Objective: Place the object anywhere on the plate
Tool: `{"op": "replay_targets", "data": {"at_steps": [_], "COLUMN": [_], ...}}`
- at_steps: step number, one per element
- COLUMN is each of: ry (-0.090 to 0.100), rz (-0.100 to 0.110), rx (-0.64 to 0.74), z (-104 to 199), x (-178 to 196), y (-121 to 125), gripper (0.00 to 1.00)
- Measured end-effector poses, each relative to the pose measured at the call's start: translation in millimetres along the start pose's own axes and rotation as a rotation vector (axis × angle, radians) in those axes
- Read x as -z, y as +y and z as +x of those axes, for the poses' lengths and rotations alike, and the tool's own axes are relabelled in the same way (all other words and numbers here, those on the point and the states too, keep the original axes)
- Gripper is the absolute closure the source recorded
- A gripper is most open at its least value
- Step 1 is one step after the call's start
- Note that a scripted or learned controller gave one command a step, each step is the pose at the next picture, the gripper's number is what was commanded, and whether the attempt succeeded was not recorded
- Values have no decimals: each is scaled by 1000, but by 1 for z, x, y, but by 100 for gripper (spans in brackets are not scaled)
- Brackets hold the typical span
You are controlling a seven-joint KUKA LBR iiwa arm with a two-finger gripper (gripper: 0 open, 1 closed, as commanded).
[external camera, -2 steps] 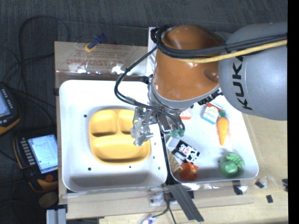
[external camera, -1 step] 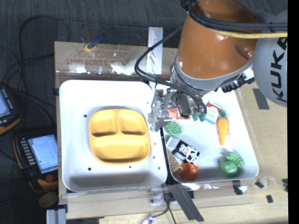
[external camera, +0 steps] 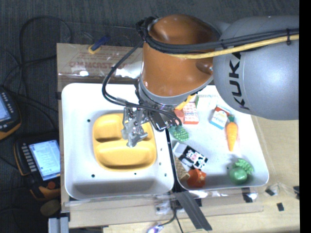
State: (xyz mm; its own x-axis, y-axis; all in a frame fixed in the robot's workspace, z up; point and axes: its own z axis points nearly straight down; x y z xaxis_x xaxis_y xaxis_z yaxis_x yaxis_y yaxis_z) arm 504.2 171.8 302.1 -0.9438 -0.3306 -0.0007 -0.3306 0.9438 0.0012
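The gripper hung over the yellow divided plate in the left bin, its metal fingers pointing down at the plate's middle ridge. Whether they were spread or closed could not be told from above, and no object could be made out between them. The plate lay flat in the left bin, its two compartments showing bare yellow on either side of the gripper. The arm's orange band and grey body covered the upper middle of the scene, with black cables looping down toward the wrist.

The toy items all lay in the right bin. An orange carrot rested near the bin's right side, with a small white-and-red carton just beside its top end. A red-and-white box sat close under the arm. Lower down were a black-and-white cow-patterned carton, a red tomato-like piece near the front left corner, and a green vegetable toward the front right.
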Motion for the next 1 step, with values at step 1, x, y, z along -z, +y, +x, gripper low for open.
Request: {"op": "replay_targets", "data": {"at_steps": [1], "ry": [0], "rz": [0], "rx": [0], "z": [0], "x": [0], "y": [0], "gripper": [0]}}
